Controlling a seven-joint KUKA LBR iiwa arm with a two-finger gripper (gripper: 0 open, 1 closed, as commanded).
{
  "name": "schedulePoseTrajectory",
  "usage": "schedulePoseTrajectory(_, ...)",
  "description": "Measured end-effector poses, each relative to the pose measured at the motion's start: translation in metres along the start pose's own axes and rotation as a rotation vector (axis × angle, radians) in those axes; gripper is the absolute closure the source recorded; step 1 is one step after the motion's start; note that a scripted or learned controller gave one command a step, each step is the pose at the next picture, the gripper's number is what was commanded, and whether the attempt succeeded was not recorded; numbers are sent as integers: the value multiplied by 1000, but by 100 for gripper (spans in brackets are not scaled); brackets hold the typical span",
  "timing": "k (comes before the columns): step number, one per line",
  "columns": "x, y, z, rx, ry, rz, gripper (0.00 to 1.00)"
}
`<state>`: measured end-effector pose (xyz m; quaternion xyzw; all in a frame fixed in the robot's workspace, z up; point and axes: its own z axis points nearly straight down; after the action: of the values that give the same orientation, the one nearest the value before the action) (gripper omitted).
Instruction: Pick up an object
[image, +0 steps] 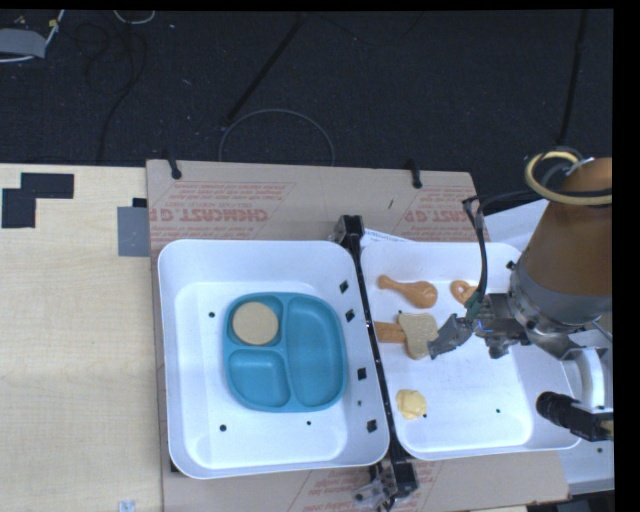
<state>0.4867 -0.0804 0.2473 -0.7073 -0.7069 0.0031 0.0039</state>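
Observation:
In the right bin (500, 425) a tan bread-like slice (420, 328) lies on an orange piece (387, 332) near the divider. Two orange-tan drumstick shapes lie farther back, one (410, 290) towards the middle and the other (461, 292) partly behind the arm's cable. A yellow lump (411, 403) rests near the bin's front. My gripper (470, 342) hangs low over the right bin, just right of the slice. It stands open with nothing between its fingers. Its left finger (444, 342) is close to the slice's edge.
The left bin (190, 290) holds a blue divided plate (310, 360) with a round tan disc (254, 322) in its back-left compartment. A black divider (362, 330) separates the bins. The arm's grey and orange body (570, 250) overhangs the right bin's right side.

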Motion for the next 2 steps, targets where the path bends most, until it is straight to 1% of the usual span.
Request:
schedulePoseTrajectory(1,0,1,-4,-8,-1,-1,0)
schedulePoseTrajectory(2,9,5,45,-1,1,-1,0)
